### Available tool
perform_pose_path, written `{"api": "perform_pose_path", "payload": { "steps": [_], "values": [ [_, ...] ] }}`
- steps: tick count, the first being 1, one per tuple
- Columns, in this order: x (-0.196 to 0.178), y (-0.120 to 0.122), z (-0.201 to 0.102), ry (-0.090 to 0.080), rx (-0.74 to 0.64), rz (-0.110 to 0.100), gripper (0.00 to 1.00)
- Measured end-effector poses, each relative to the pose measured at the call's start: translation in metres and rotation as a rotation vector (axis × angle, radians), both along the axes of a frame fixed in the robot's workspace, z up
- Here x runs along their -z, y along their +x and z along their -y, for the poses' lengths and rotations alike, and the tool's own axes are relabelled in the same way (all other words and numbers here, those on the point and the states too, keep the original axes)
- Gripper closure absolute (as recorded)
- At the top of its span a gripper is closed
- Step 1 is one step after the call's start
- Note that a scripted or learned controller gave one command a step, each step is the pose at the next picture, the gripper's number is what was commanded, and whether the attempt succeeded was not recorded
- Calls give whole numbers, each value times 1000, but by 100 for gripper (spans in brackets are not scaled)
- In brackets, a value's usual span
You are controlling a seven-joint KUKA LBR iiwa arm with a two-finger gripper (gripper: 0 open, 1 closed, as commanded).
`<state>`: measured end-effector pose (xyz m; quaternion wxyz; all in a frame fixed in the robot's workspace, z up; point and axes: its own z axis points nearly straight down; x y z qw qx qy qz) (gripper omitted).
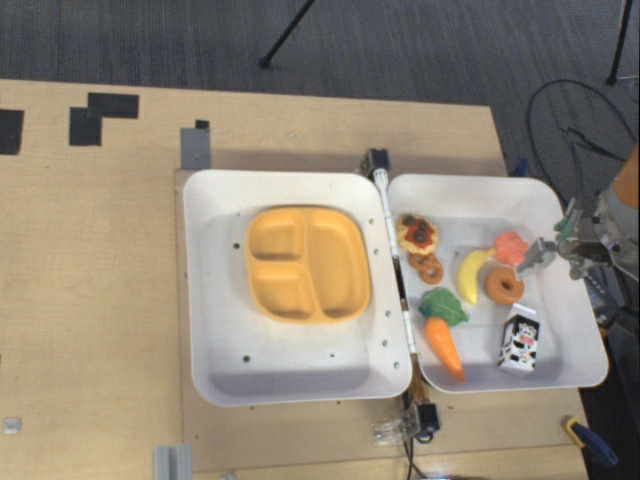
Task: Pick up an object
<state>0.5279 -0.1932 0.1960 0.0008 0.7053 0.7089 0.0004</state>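
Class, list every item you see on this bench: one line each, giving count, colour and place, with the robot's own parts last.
Left bin: one, white, bench centre.
Right bin: one, white, beside left bin.
Tray: one, yellow-orange, three compartments, in left bin.
Pizza: one, yellow and red, right bin's left side.
Banana: one, yellow, right bin middle.
Donut: one, brown, right of banana.
Pink toy: one, above donut.
Broccoli: one, green, above carrot.
Carrot: one, orange, near edge.
Milk carton: one, black-and-white, near right.
End effector: one, grey, right bin's right edge.

Gripper [560, 251] at frame's rt edge
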Motion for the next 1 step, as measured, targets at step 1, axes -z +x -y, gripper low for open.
{"api": "perform_pose_path", "payload": {
  "steps": [1],
  "values": [
    [100, -41, -9, 0, -254, 0, 0]
  ]
}}
